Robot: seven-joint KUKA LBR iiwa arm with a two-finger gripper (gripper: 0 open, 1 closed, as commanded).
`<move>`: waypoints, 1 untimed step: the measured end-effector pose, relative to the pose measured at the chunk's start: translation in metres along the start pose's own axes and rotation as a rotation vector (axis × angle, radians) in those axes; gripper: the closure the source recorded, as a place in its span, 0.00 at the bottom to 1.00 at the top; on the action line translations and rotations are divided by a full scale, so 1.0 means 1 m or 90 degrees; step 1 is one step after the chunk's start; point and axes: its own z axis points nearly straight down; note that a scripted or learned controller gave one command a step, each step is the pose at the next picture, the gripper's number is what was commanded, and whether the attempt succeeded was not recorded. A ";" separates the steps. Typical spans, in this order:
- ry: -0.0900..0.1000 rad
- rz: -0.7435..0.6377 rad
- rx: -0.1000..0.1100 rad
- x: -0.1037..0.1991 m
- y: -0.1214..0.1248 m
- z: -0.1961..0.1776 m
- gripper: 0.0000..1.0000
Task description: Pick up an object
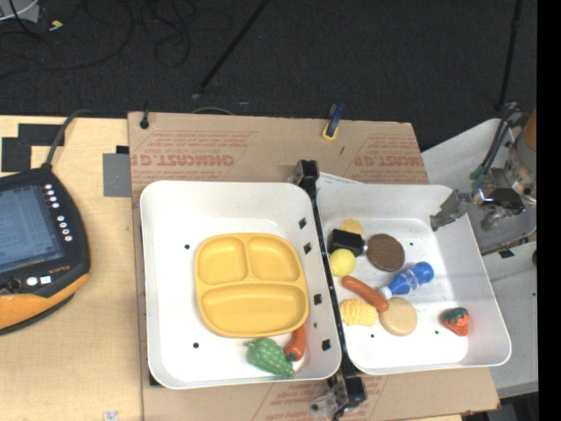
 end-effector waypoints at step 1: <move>0.004 0.002 0.008 0.041 -0.055 0.083 0.00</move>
